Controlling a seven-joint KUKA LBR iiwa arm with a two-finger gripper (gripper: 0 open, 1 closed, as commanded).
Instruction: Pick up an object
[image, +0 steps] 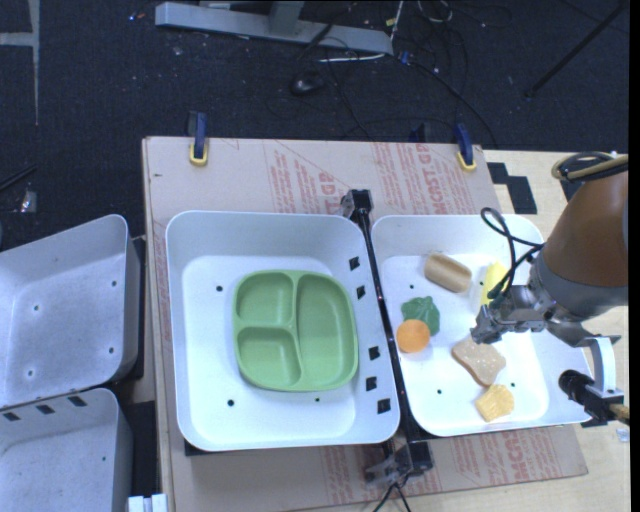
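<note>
Over the right bin (400, 250), camera view: arm comes in from the right, gripper (490, 328) down just above the tan bread-like piece (479, 361), at its upper edge. Can't tell how far the fingers are spread or whether they have hold of anything; wrist body blocks them. All right-bin items relative to that bread-like piece: orange ball (413, 336) to its left, green leafy toy (423, 311) up-left and touching the ball, bread roll (448, 271) further up, yellow item (492, 281) above it, partly hidden behind the gripper, yellow waffle-like piece (495, 403) just below. Left bin (190, 300) holds a green divided tray (297, 330), three compartments, well apart from the bread-like piece.
</note>
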